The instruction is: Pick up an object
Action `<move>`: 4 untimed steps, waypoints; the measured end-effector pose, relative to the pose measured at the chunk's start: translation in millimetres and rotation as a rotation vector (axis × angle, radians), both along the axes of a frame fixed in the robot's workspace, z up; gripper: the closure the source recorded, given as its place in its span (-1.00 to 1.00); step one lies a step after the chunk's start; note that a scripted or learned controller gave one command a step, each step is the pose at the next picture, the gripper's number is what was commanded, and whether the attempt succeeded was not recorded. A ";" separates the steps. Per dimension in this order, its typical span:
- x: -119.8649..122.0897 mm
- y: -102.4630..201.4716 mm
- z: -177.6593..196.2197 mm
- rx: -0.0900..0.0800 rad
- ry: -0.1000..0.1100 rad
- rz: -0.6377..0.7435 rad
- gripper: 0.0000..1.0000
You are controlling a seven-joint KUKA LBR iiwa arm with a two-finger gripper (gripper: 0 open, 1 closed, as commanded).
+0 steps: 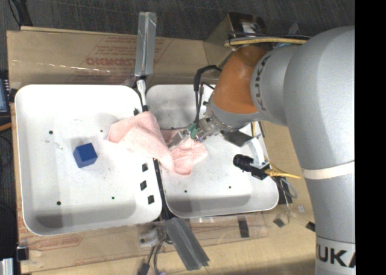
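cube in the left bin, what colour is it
Blue. The cube shows clearly in the camera view, sitting on the white floor of the left bin.

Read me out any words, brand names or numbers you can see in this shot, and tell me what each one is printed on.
"KUKA", partly cut off by the frame: on the grey arm, bottom right.
"KU", vertical, the rest hidden: on the arm's wrist next to the orange band.
Red print on the cardboard sheet behind the bins: too blurred to read.
Label on the cardboard box at top: too small to read.

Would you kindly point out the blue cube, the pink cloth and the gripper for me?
blue cube (85, 154): camera view, on its top face.
pink cloth (145, 132): camera view, on its fold across the bins' divide.
gripper (192, 132): camera view, at its tip above the cloth.
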State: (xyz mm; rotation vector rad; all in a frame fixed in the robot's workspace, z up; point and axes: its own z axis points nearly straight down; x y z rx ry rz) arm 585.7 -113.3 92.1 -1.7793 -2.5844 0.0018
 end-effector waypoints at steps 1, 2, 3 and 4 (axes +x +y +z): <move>0.4 -0.9 10.3 0.000 0.001 0.003 1.00; 71.5 59.4 160.2 -0.002 -0.005 0.157 1.00; 71.4 59.4 160.0 -0.002 -0.004 0.157 -1.00; 70.5 -1.1 35.7 -0.001 0.000 0.088 -1.00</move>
